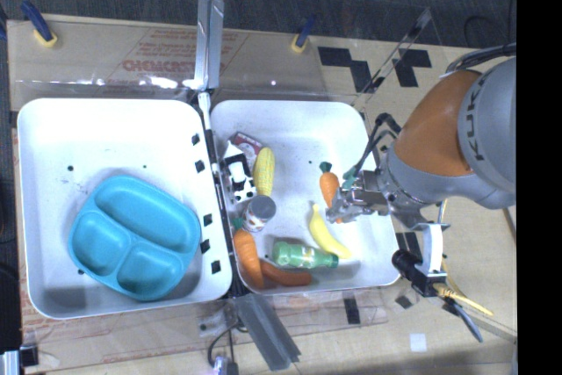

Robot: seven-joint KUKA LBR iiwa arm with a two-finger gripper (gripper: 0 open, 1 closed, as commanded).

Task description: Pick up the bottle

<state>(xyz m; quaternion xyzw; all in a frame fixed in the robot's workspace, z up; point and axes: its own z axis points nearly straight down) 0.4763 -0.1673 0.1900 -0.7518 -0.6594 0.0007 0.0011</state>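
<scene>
Seen from above at a slant, a bench (263,57) covered in tan board with faint red printing is set against a dark ribbed floor; blue clamps are fixed along its far edge and black angular marks are printed toward the right. Two shallow white bins of smooth plastic with rounded corners are placed side by side, joined by a metal divider strip (209,48). In the left bin (53,136) a glossy blue tray (133,236) with three moulded compartments is laid. In the right bin (299,123) several items are gathered: the bottle (303,256), green and translucent with a pale label, is laid on its side near the front wall, its cap end pointing right. It is touched by an orange carrot (249,260) at its left and by a dark reddish sausage-shaped piece (285,277) just in front. A curved yellow banana (325,234) is laid just beside the bottle's cap end, a small carrot (328,186) with a green top is set upright-looking beyond it, and a corn cob (263,171), a round metal can (261,208) and a black-and-white toy (237,178) are grouped to the left. The gripper (341,211) is held over the bin's right part, beside the banana and small carrot, well apart from the bottle; whether its fingers are spread or closed cannot be told, and nothing is seen between them.
</scene>
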